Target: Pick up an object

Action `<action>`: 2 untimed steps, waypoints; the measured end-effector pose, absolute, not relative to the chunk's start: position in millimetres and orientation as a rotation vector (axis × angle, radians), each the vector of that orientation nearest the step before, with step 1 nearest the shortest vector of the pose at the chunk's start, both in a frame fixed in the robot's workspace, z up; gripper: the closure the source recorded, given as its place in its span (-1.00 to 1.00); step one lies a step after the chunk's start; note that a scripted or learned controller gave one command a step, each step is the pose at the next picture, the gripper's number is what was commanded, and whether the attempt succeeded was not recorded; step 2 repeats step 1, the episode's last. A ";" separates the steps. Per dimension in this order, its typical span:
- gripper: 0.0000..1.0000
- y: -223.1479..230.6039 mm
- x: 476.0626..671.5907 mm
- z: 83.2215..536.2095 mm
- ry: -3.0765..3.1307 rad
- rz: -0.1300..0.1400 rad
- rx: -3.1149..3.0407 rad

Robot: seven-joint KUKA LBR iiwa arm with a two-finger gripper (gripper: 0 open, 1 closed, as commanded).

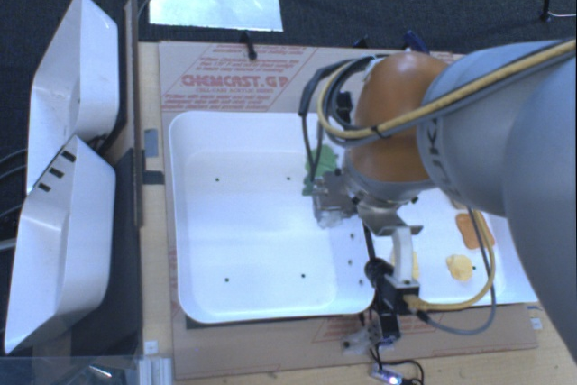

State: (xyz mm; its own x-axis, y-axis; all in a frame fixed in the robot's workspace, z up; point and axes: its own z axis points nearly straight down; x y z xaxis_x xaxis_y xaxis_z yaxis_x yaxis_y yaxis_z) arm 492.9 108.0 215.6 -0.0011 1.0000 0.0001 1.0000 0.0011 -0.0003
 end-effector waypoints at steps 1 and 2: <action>-1.00 107.5 493.2 216.1 -2.221 -0.001 -2.222; -1.00 107.5 493.2 216.1 -2.221 -0.001 -2.222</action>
